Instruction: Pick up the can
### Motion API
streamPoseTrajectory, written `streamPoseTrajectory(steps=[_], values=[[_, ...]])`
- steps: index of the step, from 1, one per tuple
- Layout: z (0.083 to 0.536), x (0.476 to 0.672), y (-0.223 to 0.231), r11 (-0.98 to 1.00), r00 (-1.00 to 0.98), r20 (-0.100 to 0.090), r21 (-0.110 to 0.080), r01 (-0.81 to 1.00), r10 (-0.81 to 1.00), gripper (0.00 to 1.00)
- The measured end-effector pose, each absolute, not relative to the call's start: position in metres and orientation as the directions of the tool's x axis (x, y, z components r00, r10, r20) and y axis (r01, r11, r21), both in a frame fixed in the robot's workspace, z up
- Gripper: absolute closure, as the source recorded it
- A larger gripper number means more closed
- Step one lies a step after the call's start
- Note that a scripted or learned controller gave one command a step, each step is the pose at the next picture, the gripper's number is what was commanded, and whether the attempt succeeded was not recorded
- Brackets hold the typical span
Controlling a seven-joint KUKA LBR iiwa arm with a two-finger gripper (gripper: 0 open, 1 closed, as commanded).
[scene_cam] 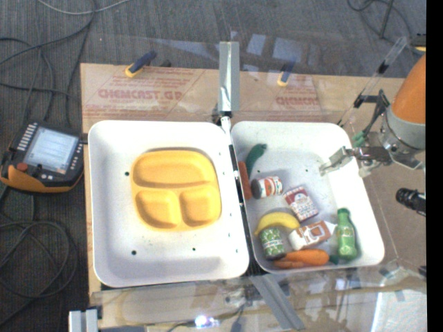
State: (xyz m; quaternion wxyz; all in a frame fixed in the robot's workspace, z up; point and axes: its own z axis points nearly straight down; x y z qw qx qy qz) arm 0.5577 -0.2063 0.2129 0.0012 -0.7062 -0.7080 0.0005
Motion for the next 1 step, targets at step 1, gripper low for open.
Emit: streamPoseTrajectory(steps=[1], values=[[0.1769,0.5898,-0.1513,-0.004,0.004,0.000,-0.004,1.000,1.000,0.00]])
